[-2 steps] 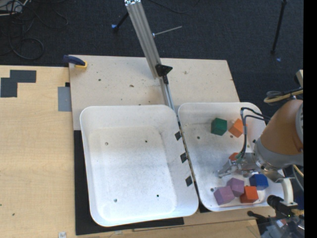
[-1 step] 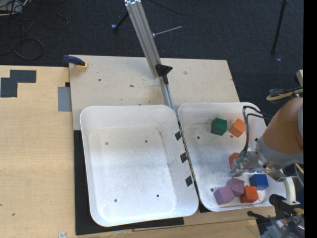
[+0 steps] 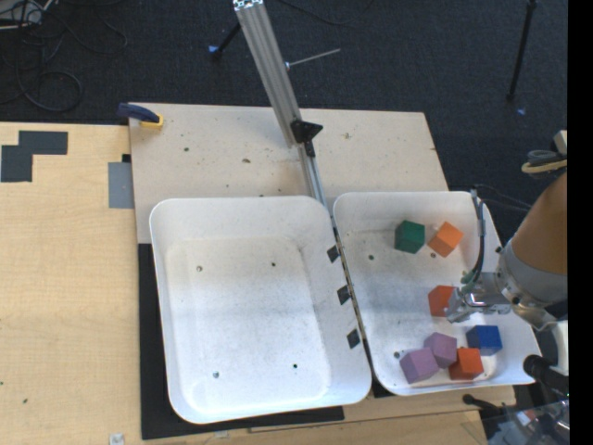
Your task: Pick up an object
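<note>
Red block (image 3: 440,298): lies in the right bin (image 3: 389,378), near its right wall, just beside the pincer (image 3: 460,306).
Pincer: low over this block; open or closed, I cannot tell.
Other blocks: green (image 3: 410,236), orange (image 3: 447,238), blue (image 3: 484,338), 2 purple (image 3: 430,357).
Left bin (image 3: 185,397): white, on the tabletop (image 3: 222,151).

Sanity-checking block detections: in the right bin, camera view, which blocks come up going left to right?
Green block → the purple pair → orange block → blue block. The two red blocks sit among these, order unclear.
</note>
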Controlling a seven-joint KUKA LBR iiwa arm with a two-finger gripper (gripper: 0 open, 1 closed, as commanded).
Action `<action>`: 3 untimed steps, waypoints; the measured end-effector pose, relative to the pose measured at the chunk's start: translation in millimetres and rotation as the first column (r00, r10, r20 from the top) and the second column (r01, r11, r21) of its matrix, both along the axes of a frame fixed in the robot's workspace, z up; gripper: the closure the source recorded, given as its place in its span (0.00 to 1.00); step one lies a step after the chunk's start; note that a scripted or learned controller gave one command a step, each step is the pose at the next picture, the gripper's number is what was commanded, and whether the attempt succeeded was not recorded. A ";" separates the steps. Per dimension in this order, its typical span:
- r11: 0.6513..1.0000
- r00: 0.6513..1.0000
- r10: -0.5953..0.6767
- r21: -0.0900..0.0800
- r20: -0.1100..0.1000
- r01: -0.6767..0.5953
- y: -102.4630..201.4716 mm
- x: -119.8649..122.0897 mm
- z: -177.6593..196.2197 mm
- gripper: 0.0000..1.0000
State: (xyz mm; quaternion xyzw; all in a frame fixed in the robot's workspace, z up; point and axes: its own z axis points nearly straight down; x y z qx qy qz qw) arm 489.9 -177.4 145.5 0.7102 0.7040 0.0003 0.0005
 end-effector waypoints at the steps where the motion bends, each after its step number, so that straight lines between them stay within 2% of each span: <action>1: 1.000 1.000 0.010 -0.001 0.002 -0.010 -4.7 9.9 56.2 1.00; 2: 1.000 1.000 0.010 0.000 0.000 -0.010 -5.7 10.5 81.7 1.00; 3: 1.000 1.000 0.014 0.004 -0.004 -0.014 52.0 10.3 89.7 1.00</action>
